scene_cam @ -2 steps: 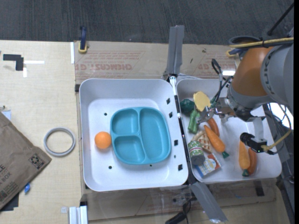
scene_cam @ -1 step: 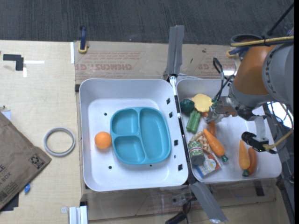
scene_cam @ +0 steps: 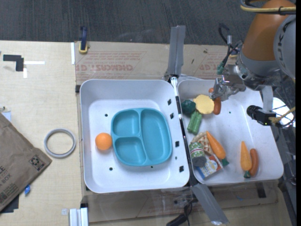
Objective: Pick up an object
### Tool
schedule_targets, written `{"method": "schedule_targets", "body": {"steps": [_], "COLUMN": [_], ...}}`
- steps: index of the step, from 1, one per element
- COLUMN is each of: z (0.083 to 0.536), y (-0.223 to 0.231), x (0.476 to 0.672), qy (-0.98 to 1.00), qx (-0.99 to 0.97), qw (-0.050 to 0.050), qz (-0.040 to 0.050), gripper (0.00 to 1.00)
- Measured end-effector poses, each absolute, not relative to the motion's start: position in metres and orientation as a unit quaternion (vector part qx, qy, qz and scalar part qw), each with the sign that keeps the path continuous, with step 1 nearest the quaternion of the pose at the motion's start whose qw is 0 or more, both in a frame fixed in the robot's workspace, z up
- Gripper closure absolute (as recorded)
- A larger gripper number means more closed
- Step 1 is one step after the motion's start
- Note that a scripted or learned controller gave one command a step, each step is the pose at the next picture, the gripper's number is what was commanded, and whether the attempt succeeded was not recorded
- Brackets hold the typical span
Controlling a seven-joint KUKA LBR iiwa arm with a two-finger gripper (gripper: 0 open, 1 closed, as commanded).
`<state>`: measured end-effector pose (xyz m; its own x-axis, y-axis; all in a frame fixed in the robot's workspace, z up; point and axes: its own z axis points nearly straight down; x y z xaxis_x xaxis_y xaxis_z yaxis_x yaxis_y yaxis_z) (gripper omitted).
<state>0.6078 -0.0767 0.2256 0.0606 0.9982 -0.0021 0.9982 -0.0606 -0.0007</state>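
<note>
Objects for picking lie mostly in the right bin [scene_cam: 263, 173], while the left bin [scene_cam: 89, 140] holds a teal divided tray [scene_cam: 141, 136] with an orange ball [scene_cam: 103, 141] just beside its left edge. Left of that bin, on the bench, a grey ring [scene_cam: 59, 142] rests near a brown cardboard piece [scene_cam: 16, 161].

In the right bin, a dark green item [scene_cam: 188, 106] and a green cylinder [scene_cam: 194, 121] lie near the dividing wall, with a pale yellow piece [scene_cam: 204, 104] touching them from the right. Below sit a printed packet [scene_cam: 205, 158] and a carrot [scene_cam: 216, 145] lying across it. Further right, a second carrot [scene_cam: 245, 158] lies against a red-orange sausage shape [scene_cam: 254, 161].

The gripper [scene_cam: 220, 94] hangs over the bin's upper part, just beside the yellow piece and a small brown-red item [scene_cam: 217, 107]. Whether it is spread or closed cannot be told, and nothing is seen in its grasp.
</note>
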Motion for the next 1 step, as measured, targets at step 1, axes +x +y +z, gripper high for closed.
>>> {"method": "schedule_targets", "body": {"steps": [1], "z": [0.2123], "y": [-0.0494], "x": [0.6265], "qy": [0.643], "qx": [0.766], "qw": [0.000], "qz": [-0.0015], "gripper": [1.00]}}
